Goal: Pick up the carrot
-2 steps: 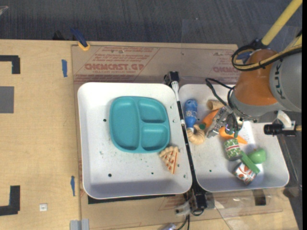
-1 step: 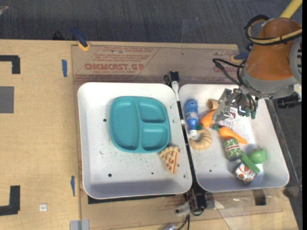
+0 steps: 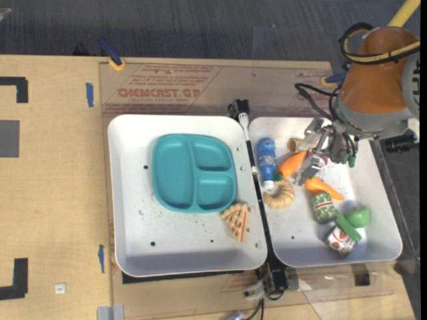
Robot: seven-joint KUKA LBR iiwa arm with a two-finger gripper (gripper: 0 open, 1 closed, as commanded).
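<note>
The carrot [image 3: 291, 163], a short orange cone, lies in the right bin [image 3: 383, 209] between the blue bottle [image 3: 266, 159] and my gripper [image 3: 312, 156]. The gripper hangs low over the bin, just to the carrot's right, its fingers apart and their tips close to the carrot's thick end. Nothing sits between the fingers. A second orange piece [image 3: 323, 188] lies below the gripper, towards the bin's middle. The grey arm with its orange band [image 3: 377, 69] comes in from the upper right.
The right bin also holds a croissant [image 3: 280, 195], a red and green can [image 3: 324, 209], another can [image 3: 340, 240] and a green piece [image 3: 358, 217]. In the left bin [image 3: 133, 199] are a teal divided plate [image 3: 195, 172] and a pizza slice [image 3: 237, 220].
</note>
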